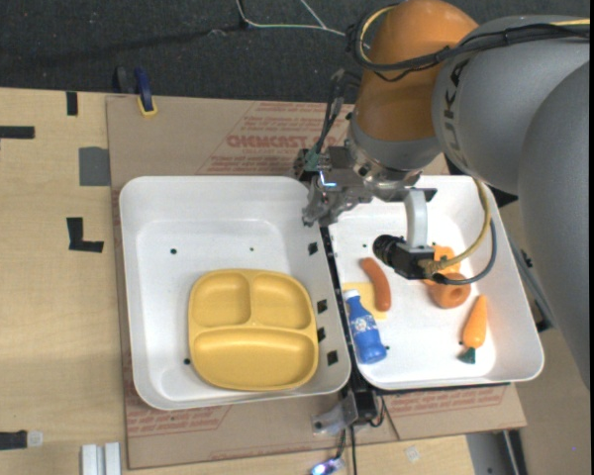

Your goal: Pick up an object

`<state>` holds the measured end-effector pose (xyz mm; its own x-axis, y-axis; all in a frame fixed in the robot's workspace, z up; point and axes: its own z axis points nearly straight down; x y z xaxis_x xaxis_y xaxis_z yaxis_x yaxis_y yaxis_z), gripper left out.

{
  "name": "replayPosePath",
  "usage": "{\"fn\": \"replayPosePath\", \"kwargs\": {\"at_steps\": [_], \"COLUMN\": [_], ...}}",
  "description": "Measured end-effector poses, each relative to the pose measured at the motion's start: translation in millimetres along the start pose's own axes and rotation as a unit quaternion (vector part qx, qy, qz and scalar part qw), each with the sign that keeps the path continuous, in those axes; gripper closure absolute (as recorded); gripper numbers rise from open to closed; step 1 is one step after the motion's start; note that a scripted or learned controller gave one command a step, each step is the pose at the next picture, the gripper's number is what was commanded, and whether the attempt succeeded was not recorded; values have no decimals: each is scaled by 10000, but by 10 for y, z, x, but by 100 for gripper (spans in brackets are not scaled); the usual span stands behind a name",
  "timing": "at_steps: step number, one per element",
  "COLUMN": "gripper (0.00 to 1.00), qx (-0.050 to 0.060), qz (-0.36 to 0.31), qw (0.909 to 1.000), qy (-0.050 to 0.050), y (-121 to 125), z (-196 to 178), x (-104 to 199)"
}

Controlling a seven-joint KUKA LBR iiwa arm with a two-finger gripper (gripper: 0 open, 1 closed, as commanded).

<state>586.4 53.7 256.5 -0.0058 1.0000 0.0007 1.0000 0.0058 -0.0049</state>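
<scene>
Left bin (208, 245): yellow divided plate (252, 330). Right bin (421, 349): sausage (377, 282), blue bottle (363, 328), carrot (474, 323), orange piece (447, 293). My gripper (322, 194) is over the shared rims; I cannot tell its state.

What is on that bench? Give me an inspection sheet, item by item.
Surface: left bin and right bin, white, on cardboard.
Job's things: sausage, blue bottle, carrot, orange rounded thing, all in right bin.
Clutter: yellow divided plate in left bin.
Grippers: gripper above the bins' shared edge, far end.
Cables: thin wires on dark backdrop behind bench.
Surroundings: black tape marks; blue clamp at bench's far edge.
</scene>
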Motion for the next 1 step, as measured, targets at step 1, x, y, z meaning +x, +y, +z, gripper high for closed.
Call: {"fn": "replayPosePath", "kwargs": {"at_steps": [1], "gripper": [100], "qx": [-2], "qz": [5], "qw": [10000], "qy": [-5], "y": [-69], "z": [217], "x": [436]}}
